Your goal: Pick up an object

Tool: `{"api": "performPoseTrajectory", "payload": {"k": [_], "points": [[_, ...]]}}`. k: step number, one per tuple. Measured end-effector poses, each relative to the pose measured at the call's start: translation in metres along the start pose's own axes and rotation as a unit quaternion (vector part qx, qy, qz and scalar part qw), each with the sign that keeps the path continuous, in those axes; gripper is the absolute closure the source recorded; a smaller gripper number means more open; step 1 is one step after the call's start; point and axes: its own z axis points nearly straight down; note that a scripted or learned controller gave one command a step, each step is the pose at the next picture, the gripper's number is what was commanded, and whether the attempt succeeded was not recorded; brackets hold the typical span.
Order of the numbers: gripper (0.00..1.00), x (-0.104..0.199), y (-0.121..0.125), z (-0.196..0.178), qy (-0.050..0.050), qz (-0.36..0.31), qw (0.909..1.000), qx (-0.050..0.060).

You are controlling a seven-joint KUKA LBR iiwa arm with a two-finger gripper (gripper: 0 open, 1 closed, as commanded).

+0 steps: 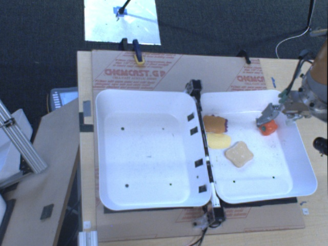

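My gripper reaches in from the right over the far right part of the right bin. Its grey tip sits right above a small red-orange object, which is partly covered by it; whether they touch is unclear. Near the bin's left wall lies a brown and orange object with a purple patch. A flat yellow piece lies just in front of it. A tan, cookie-like piece rests nearer the bin's middle.
The left bin stands beside the right one, joined by a black-clipped divider. Both sit on a cardboard sheet on the wooden bench. A shiny metal plate lies beyond the bench.
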Motion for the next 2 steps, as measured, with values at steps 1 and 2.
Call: {"api": "performPoseTrajectory", "payload": {"k": [1, 2], "points": [[1.00, 0.000, 0.001, -0.011, 0.000, -0.001, 1.0000, -0.002], [1.00, 0.102, -0.026, -0.050, 0.002, -0.006, 1.0000, -0.002]]}}
